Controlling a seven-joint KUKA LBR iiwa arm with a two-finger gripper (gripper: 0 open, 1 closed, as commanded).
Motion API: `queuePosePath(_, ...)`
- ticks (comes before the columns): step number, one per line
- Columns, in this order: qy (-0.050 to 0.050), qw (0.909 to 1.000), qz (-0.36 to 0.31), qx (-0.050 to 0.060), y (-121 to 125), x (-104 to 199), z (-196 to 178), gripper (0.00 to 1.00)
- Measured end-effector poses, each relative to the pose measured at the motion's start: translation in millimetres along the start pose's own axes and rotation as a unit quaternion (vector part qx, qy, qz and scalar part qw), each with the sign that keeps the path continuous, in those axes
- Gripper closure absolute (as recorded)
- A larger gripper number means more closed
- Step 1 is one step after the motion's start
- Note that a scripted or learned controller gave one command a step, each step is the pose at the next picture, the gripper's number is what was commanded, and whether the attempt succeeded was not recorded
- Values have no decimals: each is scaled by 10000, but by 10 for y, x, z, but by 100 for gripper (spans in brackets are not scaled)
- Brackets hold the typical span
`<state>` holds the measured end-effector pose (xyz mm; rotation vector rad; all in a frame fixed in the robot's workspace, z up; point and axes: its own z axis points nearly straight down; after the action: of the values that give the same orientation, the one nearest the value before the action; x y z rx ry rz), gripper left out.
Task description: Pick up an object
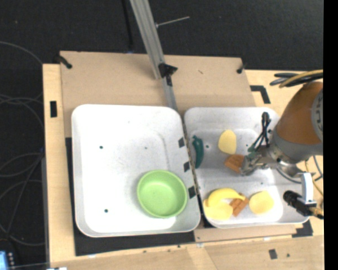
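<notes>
My gripper [249, 165] is low in the right bin [214, 117], near the bin's middle. Its tip is right beside a small brown-orange piece [234, 163], touching or nearly touching that piece's right side. A pale yellow piece [227, 142] lies just above and to the left of it. Near the bin's front edge lie a larger yellow object [221, 199], a small orange piece [238, 206] leaning on it, and a round yellow object [262, 202]. A dark teal object [197, 151] rests against the bin's left wall.
The left bin [112, 134] holds a green bowl [161, 193] near its front right corner. The arm's orange band [297, 117] and grey wrist hang over the right bin's right side. A metal pole [149, 32] rises behind the bins.
</notes>
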<state>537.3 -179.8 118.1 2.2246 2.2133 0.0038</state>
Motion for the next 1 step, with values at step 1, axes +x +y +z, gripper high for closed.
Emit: queuePosePath(1, -1, 10000, -45, -14, -25, 72, -495, 100)
